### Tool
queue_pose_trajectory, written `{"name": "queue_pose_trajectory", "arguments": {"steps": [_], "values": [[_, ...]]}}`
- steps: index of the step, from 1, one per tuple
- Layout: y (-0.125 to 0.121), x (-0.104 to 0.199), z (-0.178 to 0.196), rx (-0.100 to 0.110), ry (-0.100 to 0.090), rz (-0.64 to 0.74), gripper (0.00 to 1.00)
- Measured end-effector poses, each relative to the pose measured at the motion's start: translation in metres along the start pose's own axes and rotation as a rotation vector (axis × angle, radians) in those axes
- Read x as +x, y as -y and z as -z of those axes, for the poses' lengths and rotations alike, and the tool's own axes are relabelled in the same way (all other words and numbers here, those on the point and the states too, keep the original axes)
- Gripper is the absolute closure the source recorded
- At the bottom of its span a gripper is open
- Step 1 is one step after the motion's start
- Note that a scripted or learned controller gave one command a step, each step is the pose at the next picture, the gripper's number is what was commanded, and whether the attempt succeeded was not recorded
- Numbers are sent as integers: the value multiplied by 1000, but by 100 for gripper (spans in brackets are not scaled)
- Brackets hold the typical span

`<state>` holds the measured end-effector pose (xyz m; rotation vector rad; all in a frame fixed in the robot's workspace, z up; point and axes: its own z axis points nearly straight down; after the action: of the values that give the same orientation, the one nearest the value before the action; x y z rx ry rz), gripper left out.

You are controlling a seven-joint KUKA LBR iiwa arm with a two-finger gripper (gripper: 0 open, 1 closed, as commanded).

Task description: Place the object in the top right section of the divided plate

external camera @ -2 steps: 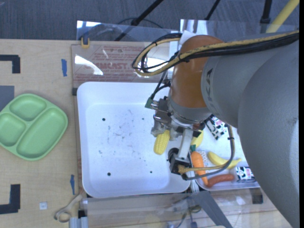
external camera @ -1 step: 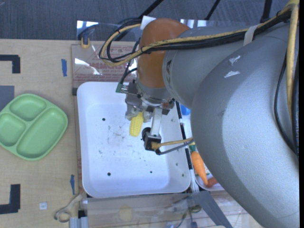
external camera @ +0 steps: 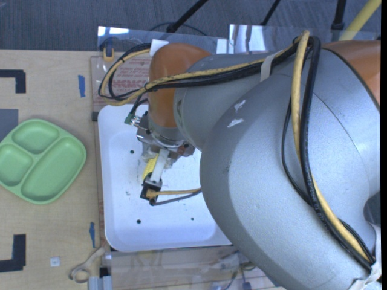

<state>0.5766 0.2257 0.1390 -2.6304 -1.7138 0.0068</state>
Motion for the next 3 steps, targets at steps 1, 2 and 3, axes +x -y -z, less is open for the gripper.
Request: {"name": "queue_pose_trajectory", "arguments": {"steps": [1,2,3], "values": [[-64,-46,-51,-7,-5,-333,100],[-55,-81,-51,-5,-5,-330,100],[-32,-105,-37,2,-1,-241,100]]}}
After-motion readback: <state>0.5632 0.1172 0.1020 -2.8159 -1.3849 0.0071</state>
